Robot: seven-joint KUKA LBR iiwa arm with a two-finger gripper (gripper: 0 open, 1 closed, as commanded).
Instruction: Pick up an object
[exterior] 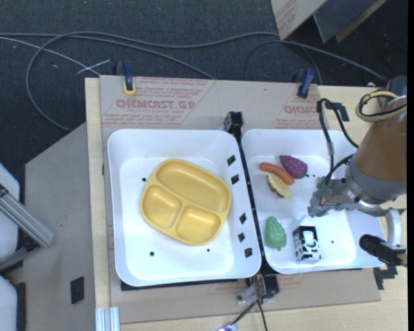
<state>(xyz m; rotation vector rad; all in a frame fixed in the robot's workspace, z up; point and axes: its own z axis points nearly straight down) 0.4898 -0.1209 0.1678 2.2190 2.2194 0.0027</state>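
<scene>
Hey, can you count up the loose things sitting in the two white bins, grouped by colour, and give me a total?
Yellow: 2, the divided tray and the small yellow-and-brown food piece
Orange: 1, the hot dog
Purple: 1, the grapes
Green: 1, the bumpy toy
Black-and-white: 1, the small block
Total: 6

A cardboard-covered bench point(194, 100), printed with red lettering, is seen from above on dark carpet point(52, 39). Two blue clamps are fixed along its 12 o'clock edge, one point(127, 75) toward 11 o'clock and one point(305, 82) toward 1 o'clock. Thin cables point(58, 55) are looped over the carpet at 10 o'clock. A cardboard box point(323, 14) is cut off by the frame at 1 o'clock. A metal rail point(22, 216) lies slanted at 9 o'clock.
</scene>
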